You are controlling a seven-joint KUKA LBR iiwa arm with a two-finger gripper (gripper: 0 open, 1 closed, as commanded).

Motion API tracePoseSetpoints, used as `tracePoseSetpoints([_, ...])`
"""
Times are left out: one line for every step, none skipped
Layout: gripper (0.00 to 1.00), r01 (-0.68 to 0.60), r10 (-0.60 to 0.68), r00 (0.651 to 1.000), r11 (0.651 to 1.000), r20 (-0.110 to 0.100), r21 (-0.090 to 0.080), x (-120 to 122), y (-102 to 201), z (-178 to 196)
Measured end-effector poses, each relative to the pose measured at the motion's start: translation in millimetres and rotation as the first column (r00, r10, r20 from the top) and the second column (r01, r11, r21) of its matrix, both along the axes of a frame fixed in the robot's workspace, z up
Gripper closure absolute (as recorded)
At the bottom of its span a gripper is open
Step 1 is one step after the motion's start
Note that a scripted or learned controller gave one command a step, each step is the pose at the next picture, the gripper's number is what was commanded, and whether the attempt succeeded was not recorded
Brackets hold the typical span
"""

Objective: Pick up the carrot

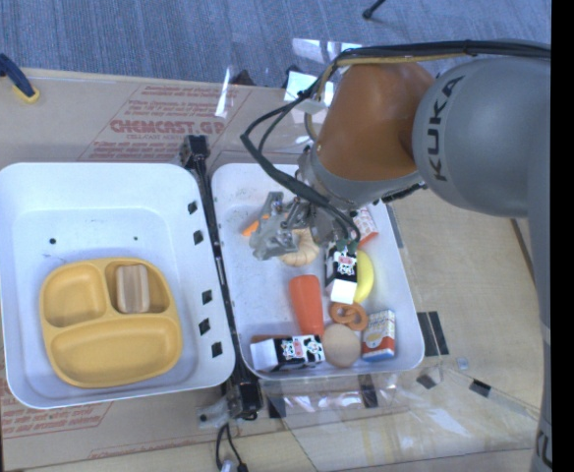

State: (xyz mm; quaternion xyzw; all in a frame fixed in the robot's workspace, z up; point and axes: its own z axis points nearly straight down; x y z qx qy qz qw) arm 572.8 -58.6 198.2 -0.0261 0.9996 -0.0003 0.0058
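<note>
The arm point(444, 116) reaches in from the right and bends down over the right bin point(230, 264), its orange band above the upper middle of that bin. The gripper point(279, 232) hangs low in the bin's upper half, its metal fingers point(267, 242) pointing toward the bin floor. They are a blurred grey cluster, and I cannot tell how far apart they stand or whether anything lies between them.

A small orange piece point(253, 228) shows just left of the fingers, too little of it visible to name. A pale beige lump point(300, 254) lies touching or just beside the fingers on their lower right.

The carrot point(308, 305), a stubby orange cylinder, lies on the bin floor below the gripper, apart from it. Near it are a banana point(366, 276), a pretzel point(348, 315), an egg point(341, 345), a cow-print carton point(289, 352) and a small box point(380, 334).

The left bin point(22, 224) holds a yellow tray point(110, 347) with a tan block point(131, 288) in its upper right compartment. Both bins sit on the cardboard-covered tabletop point(120, 116).
</note>
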Motion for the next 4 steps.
tracePoseSetpoints([1.0,0.278,-0.278,0.96,0.96,-0.014,0.0,-22.8,43.0,-6.6])
tracePoseSetpoints([1.0,0.265,-0.265,0.964,0.964,-0.014,0.002,-36.2,140.8,-6.8])
tracePoseSetpoints([0.0,0.27,-0.27,0.963,0.963,-0.013,-0.001,-35.7,137.3,-6.8])
tracePoseSetpoints([0.0,0.43,-0.43,0.903,0.903,-0.003,0.002,13.4,192.1,-86.8])
